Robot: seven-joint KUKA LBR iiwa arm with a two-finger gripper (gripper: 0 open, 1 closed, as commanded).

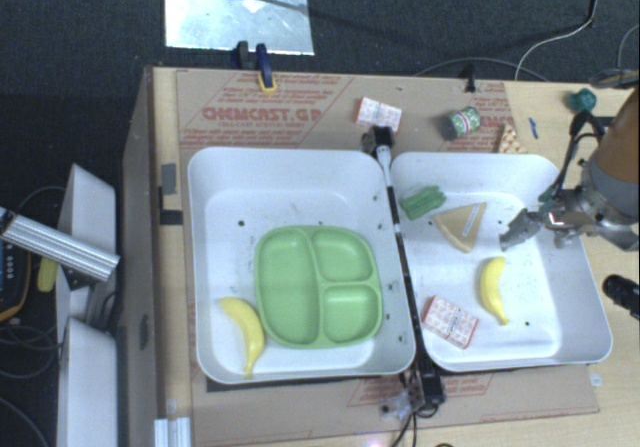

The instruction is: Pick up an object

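Note:
The right bin holds a yellow banana, a pale cheese wedge, a green block and a red and white packet. My gripper hangs over the right side of this bin, just right of the wedge and above the banana. Its fingers stand open with nothing between them. In the left bin lie a green divided plate and a second banana at the front left.
Behind the bins on the cardboard lie a small green can, a white and red card and a blue and yellow clamp. A teal knob sits at the far right. A black divider runs between the bins.

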